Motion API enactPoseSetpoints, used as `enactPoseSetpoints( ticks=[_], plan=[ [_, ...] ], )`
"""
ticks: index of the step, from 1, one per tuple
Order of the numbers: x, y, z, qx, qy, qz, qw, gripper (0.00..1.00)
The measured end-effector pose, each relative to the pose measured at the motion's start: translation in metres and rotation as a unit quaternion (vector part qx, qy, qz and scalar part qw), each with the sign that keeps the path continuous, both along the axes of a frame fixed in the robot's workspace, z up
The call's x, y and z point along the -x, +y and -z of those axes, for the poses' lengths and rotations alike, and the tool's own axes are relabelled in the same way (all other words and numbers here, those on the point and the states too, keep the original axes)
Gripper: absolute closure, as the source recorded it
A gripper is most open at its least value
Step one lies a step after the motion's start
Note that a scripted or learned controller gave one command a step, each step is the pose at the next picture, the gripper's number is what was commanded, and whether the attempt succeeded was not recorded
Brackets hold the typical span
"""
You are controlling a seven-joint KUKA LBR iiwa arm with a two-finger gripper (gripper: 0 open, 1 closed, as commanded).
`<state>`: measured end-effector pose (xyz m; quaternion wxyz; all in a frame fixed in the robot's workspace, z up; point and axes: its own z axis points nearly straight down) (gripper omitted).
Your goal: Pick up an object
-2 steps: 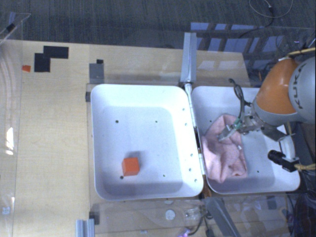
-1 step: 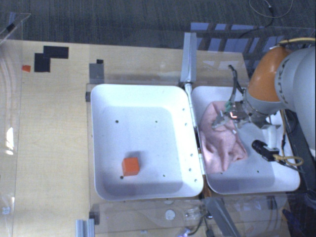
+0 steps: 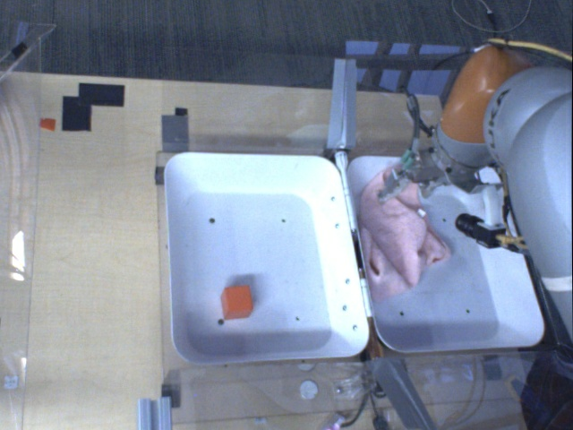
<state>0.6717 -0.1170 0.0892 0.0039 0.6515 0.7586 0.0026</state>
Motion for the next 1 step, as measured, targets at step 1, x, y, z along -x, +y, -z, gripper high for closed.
enactPoseSetpoints(
  ticks=[1],
  plan=[
    [0.0592,-0.0239,-0.0007,0.0007,-0.001,-0.012,0.9999,0.0]
  ],
)
